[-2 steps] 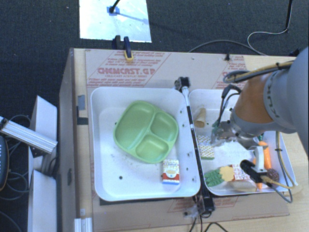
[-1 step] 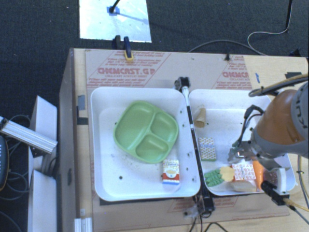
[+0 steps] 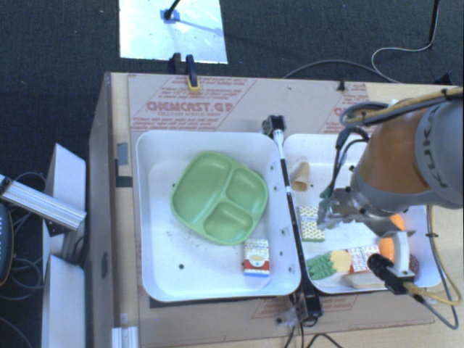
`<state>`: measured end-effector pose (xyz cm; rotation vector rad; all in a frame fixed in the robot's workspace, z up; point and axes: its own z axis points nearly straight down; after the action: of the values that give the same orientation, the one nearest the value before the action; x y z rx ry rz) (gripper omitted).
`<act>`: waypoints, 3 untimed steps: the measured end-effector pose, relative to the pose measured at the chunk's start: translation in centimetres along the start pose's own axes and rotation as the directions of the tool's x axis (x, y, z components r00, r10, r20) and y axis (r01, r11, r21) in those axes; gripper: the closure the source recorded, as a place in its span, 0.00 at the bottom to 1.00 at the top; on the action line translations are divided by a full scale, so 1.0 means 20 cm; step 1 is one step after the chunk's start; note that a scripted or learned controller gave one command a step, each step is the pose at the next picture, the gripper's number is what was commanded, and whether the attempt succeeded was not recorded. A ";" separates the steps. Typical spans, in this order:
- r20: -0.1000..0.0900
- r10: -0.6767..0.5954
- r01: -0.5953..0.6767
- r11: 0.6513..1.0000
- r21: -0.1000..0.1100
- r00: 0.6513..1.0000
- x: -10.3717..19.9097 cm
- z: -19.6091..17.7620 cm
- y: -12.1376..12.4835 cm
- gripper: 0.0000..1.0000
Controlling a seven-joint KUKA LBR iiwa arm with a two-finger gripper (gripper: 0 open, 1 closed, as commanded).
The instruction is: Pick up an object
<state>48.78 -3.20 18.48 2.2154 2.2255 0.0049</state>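
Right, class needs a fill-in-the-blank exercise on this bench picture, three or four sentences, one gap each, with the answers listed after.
1. The green divided plate lies in the ____ bin of the two, as the camera sees them.
2. The small carton lies in the same bin as the plate, nearer the ____ edge of the picture.
3. The arm's claw is over the ____ bin, above a checkered packet.
4. The band above the arm's wrist is ____ in colour.

Missing words: left; bottom; right; orange

Shiny sheet (image 3: 172,20) (foil, perhaps) lies beyond the brown board (image 3: 217,101).
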 end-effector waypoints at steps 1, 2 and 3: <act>0.001 0.002 -0.002 1.000 0.001 1.000 0.00 0.00 0.00 0.00; 0.001 -0.002 0.002 1.000 -0.002 1.000 0.00 -0.05 0.00 1.00; 0.001 -0.001 0.001 1.000 -0.002 1.000 0.00 -0.05 0.00 0.00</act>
<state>48.87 -3.28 19.49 2.2128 2.2258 0.0061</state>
